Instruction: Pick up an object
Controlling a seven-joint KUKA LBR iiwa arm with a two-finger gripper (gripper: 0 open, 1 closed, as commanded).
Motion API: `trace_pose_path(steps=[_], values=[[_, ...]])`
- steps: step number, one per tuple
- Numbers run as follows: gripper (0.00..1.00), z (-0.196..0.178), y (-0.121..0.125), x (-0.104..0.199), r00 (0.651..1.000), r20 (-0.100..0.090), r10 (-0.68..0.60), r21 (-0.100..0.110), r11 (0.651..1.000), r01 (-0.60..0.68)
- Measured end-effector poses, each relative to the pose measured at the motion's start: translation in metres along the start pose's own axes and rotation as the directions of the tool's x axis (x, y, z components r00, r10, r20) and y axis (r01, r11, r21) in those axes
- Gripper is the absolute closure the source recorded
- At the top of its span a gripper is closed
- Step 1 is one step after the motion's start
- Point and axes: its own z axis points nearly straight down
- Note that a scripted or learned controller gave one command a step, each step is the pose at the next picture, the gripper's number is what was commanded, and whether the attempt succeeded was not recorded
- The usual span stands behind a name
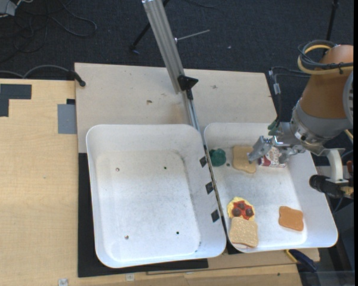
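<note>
The arm (325, 94) is reached in from the right of the frame, with the gripper (268, 154) lowered over the right bin (322, 234); its opening cannot be told. A pale tan slice (243, 159) is seen just left of it, at the bin's upper middle.

Two shallow white bins sit side by side on the bench, a left bin (101, 159) and a right bin (319, 234). The right bin holds six things: one small green object (217, 156), one pale tan bread-like slice (244, 159), one red-and-white item (273, 157) just beside that slice, one round yellow piece with red and dark toppings (241, 208), one speckled bread slice (243, 233) and one orange slab (291, 218).
</note>
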Motion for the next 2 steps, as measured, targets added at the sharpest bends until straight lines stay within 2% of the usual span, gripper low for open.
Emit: trace_pose_path(steps=[1, 2], values=[[0.00, -0.003, 0.001, -0.001, 1.000, 0.001, 0.001, -0.006, 1.000, -0.001], [0.00, 0.041, -0.001, -0.003, 1.000, 0.001, 0.001, -0.001, 1.000, -0.001]])
